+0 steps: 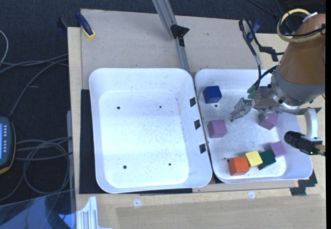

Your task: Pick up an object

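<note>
My gripper (252, 111) hangs over the middle of the right bin (227, 79), and it is open. One grey finger (239, 110) points left and down over bare bin floor. A purple cube (268, 121) lies just under the gripper's right side, partly covered by the wrist. Nothing shows between the fingers. A blue cube (212, 93) sits to the upper left of the gripper, and a second purple cube (217, 128) lies to its lower left.
Along the right bin's front edge lie an orange cube (238, 165), a yellow cube (254, 158), a green cube (267, 158) and a small purple block (277, 148). The left bin (103, 83) adjoins it. A metal pole (164, 8) slants over the back.
</note>
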Controlling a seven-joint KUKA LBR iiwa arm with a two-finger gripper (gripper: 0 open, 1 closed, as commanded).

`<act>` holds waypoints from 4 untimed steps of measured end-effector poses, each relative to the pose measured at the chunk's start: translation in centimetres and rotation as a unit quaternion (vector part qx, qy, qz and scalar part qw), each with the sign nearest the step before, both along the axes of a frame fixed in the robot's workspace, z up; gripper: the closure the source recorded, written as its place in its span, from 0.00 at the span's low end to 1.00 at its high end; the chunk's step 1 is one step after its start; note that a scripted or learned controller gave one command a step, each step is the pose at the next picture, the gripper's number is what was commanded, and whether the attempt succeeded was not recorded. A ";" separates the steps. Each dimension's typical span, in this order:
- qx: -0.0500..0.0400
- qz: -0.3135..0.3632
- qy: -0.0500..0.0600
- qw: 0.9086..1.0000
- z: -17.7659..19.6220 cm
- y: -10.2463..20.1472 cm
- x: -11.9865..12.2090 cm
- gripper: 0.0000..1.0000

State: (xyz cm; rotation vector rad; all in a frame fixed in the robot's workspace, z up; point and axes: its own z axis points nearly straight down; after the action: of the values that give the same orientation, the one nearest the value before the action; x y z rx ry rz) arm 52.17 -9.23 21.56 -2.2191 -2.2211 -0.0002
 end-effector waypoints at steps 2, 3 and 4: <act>0.000 -0.001 0.002 1.000 -4.3 0.0 0.2 0.00; 0.000 -0.001 0.002 1.000 -8.6 0.2 0.4 0.00; 0.004 0.001 -0.004 1.000 -10.8 0.4 0.9 0.00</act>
State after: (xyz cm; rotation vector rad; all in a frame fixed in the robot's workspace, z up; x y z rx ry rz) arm 53.04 -8.81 10.81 -2.2156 -2.2236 -0.0167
